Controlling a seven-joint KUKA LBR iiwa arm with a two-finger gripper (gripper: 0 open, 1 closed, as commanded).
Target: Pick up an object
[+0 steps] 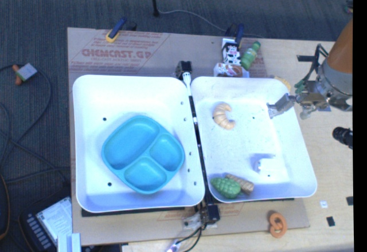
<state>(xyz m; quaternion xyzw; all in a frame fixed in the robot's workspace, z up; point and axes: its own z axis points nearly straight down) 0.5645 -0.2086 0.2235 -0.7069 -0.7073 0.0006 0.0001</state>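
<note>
In the right bin (287,185) lie a tan croissant-shaped toy (223,115) near the back left, a small white piece (261,162) towards the middle right, and a green knobbly toy (226,187) beside a brown toy (243,183) at the front left. My gripper (293,106) hangs over that bin's back right rim, to the right of the croissant and apart from it. Its fingers (279,105) stand open and nothing is between them.
The left bin (92,93) holds a blue divided plate (143,153). A green item (249,55) and a printed card (230,62) sit behind the right bin. An orange ring (277,223) lies on the board in front. Clamps (183,69) stand between the bins.
</note>
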